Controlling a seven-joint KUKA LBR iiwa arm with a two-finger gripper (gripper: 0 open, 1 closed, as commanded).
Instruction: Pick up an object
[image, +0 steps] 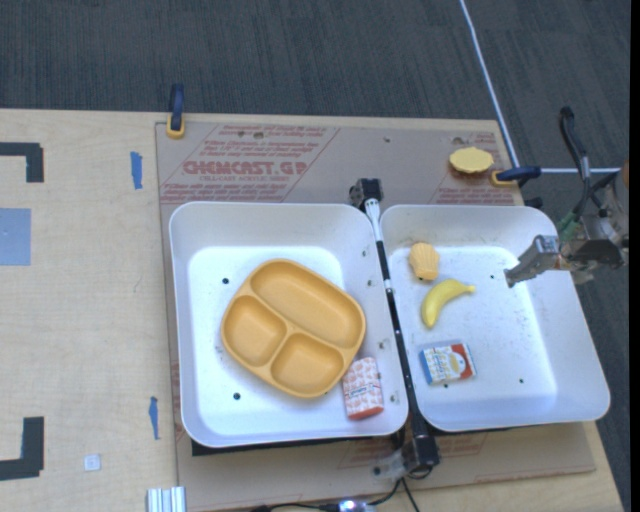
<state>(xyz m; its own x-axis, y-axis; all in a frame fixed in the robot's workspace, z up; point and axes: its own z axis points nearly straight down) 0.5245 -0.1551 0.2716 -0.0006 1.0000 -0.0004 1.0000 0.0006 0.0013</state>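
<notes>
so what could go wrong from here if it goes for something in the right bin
1. The gripper sits at the right bin far edge, well apart from the banana, so a badly aimed descent may close on bare bin floor.
2. The banana lies close to the small yellow corn-like piece; a grab at either could nudge the other away.
3. The small carton lies flat, leaving little for the fingers to catch, so they may slide off.
</notes>
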